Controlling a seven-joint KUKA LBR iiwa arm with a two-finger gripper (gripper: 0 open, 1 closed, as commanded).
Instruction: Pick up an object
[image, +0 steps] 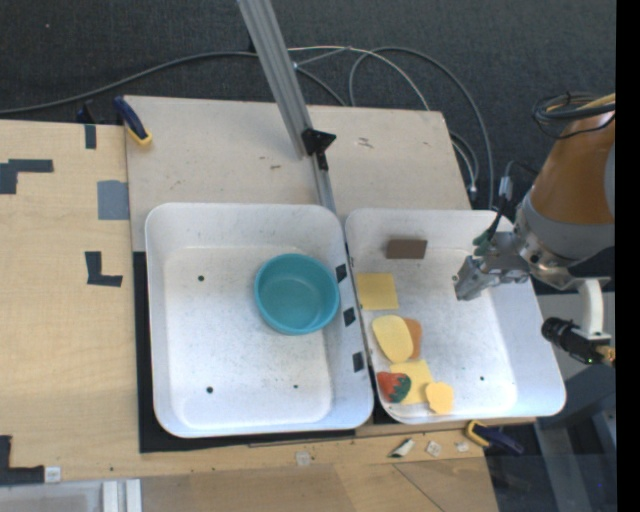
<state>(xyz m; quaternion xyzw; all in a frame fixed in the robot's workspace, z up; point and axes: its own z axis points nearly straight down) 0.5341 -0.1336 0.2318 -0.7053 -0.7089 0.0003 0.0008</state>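
Now, what you have to work with:
Arm: it reaches in from the right, and the gripper (472, 285) hangs over the right bin (520, 380), toward its far right part.
Fingers: you cannot tell from this view whether they are apart or together; nothing shows between them.
Candidates: the right bin holds a brown block (406, 248) at the far side, a pale yellow square (378, 291) near the left wall, a yellow-and-orange piece (397, 338) nearer, a small red-and-green piece (394, 386) and a small yellow round piece (439, 398) at the near edge.
Closest target: the brown block lies just left of the gripper and a little farther back, apart from the other things.
Look: the block is small, dark brown, rectangular and flat-topped.
Handling: you should expect it to be light and stiff; that is a judgement. Take it across its short sides, where the fingers can close squarely.
Flat pieces: the yellow square looks thin and may be hard to get under.
Left bin: the left bin (180, 300) bears a teal bowl (296, 292), wide and rounded; its rim would be the hold.
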